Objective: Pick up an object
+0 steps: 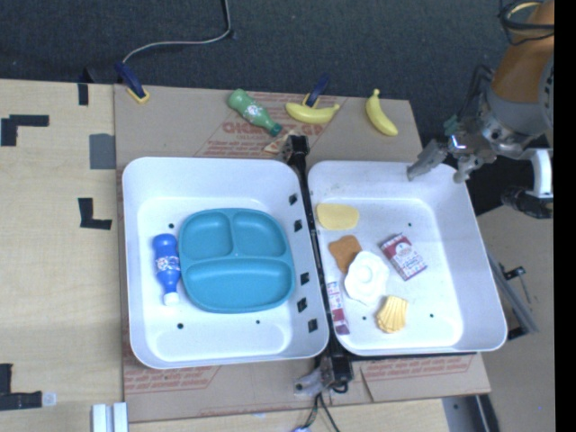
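Filling left bin (144, 196): blue tray (237, 259), perhaps bottle (166, 266).

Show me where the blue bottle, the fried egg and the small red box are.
blue bottle (166, 264), camera view, on its label.
fried egg (364, 277), camera view, on its white middle.
small red box (403, 256), camera view, on its top face.

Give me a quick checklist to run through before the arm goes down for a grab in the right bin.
1. Gripper free of any object: ok, nothing between its fingers.
2. Fingers spread for a grasp: ok, they look open.
3. Gripper above a target: not ok, it hangs over the right bin's upper right rim.
4. Targets in reach: ok, red packet, fried egg and yellow slice lie in the bin.
5. Red packet clear of neighbours: ok, it lies apart.
6. Fried egg separable: cannot tell, it touches the brown piece.
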Controlling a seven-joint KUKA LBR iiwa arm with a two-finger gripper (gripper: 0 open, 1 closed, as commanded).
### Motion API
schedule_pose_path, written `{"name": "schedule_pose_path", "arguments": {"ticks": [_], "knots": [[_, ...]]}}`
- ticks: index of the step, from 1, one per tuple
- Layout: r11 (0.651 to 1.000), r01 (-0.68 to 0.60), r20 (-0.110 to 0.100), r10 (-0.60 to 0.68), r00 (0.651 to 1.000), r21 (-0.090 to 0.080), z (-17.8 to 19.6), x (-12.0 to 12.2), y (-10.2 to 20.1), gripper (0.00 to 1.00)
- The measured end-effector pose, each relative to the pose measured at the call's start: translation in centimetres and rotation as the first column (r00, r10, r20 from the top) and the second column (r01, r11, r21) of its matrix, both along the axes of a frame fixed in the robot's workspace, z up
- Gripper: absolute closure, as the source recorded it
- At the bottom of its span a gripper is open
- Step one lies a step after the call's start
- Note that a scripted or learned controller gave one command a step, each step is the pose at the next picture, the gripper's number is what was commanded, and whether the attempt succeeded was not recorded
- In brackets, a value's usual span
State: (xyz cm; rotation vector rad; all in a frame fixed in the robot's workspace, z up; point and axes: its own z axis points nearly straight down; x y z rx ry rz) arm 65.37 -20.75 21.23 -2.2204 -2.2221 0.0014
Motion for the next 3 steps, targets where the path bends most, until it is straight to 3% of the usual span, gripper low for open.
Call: {"name": "schedule_pose_path", "arguments": {"ticks": [1, 2, 3], "knots": [[1.000, 0.000, -0.003, 0.000, 1.000, 0.002, -10.2, -6.6, 1.3, 0.00], [1.000, 0.000, 0.004, 0.000, 1.000, -0.002, -12.6, -6.9, 4.6, 0.00], [1.000, 0.001, 0.007, -0.001, 1.000, -0.005, -11.5, -6.9, 4.5, 1.00]]}}
